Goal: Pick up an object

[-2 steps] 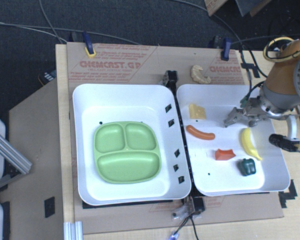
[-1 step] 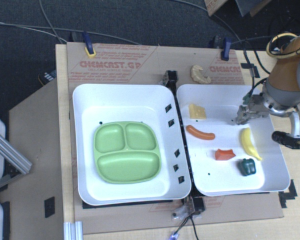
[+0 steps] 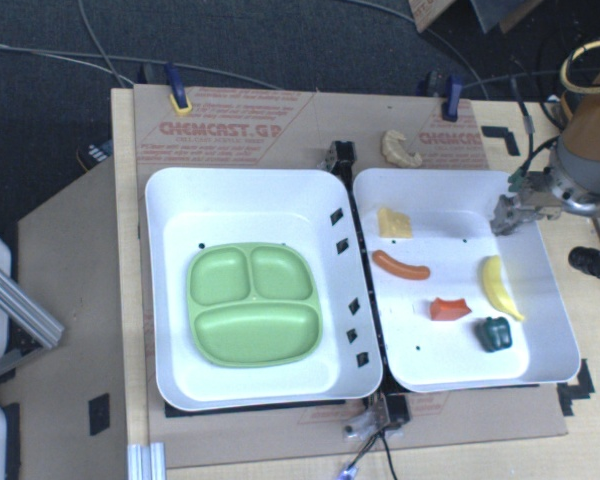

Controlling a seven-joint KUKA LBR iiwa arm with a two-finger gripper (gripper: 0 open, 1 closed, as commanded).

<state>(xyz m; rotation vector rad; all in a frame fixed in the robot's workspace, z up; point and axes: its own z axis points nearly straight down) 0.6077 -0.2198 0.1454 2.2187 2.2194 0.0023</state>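
Gripper [image 3: 513,213] parked at the right bin's upper right rim, nothing visibly held; can't tell how it's set from this angle.

Camera view: shallow white right bin [image 3: 550,298] holds all the candidates: pale yellow cheese-like wedge [image 3: 394,223], orange-red sausage [image 3: 400,265], small red pepper-shaped piece [image 3: 449,309], yellow banana [image 3: 500,287], dark teal round object [image 3: 495,334]. All lying loose, apart from each other, banana nearest the tool. Shallow white left bin [image 3: 170,228] carries a light green three-compartment plastic tray [image 3: 254,303]. Beige crumpled item [image 3: 401,148] sits on the cardboard behind the bins. My read: pick not started; descend, grasp and lift all remain.
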